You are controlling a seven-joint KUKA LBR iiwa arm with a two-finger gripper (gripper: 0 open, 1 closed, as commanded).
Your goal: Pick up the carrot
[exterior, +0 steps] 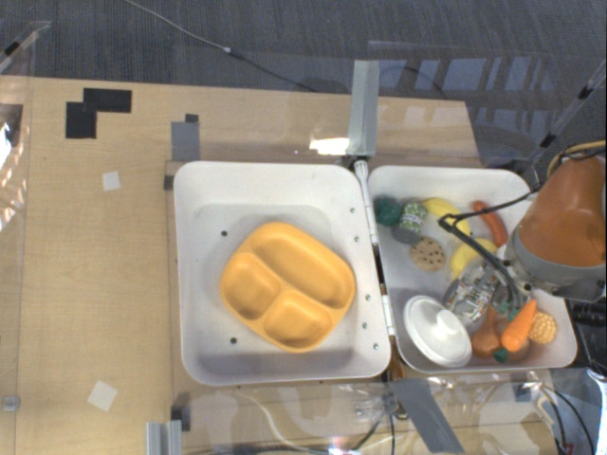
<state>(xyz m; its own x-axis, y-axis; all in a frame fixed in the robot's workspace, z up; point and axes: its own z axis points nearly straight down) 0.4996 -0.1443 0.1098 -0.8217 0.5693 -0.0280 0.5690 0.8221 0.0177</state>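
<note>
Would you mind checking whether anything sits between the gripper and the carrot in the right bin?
Nothing visible separates them: the gripper sits just left of the carrot, close beside it. Neighbours crowd it, though: a brownish item at its lower left, a yellow corn piece at its right.

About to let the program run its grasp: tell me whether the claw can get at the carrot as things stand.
Probably yes. The claw hangs in the right bin just beside the carrot, whose top lies uncovered. The white bowl and the yellow corn piece crowd it, so a clean grip is uncertain.
</note>
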